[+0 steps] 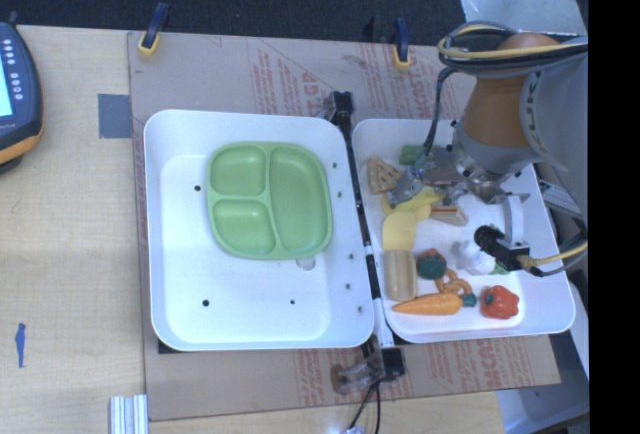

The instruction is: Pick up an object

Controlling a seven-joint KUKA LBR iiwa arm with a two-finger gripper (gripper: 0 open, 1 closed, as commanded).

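Gripper (432, 184) down in right bin (556, 322) over yellow toy (402, 222), prob. lining up grasp; open/closed: can't tell.

plate (270, 199) in left bin (170, 222) | carrot (430, 304) in right bin (555, 307)

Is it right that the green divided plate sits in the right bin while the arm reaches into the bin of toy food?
Not quite. The camera view shows the green divided plate in the left bin; the arm does reach into the bin of toy food.
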